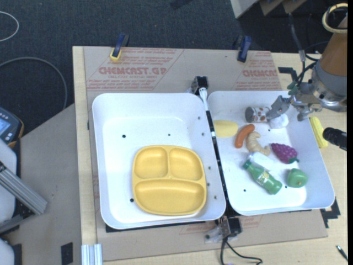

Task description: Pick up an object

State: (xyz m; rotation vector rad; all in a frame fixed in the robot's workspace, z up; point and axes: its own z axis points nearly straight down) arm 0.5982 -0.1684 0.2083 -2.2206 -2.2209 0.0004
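- the arm (334, 65) reaches in over the far corner of the right bin (317, 195), with its hand (278, 110) low above the bin floor.
- the hand's fingers cannot be made out well enough to tell whether they are wide or narrow, and nothing can be seen held between them.
- a small grey item (255, 114) lies just beside the hand, on the side toward the left bin; what it is cannot be told.
- a white scrap (278, 122) sits right under the hand, on the near side of it.
- nearer the camera than the hand lie a sausage (244, 135) and a beige piece (255, 143), close together.
- a yellow lemon (225, 128) rests beyond the sausage from the hand, against the wall shared by the bins.
- purple grapes (283, 152) lie in front of the hand, near the middle of the bin.
- a green bottle (262, 176) lies on its side farther toward the camera, and a green apple (297, 178) sits just beside it.
- a yellow bar (316, 130) leans on the bin wall below the arm.
- the left bin (107, 164), well away from the hand, holds a yellow tray (168, 179) with three sections.
- both bins sit on the counter (138, 70).
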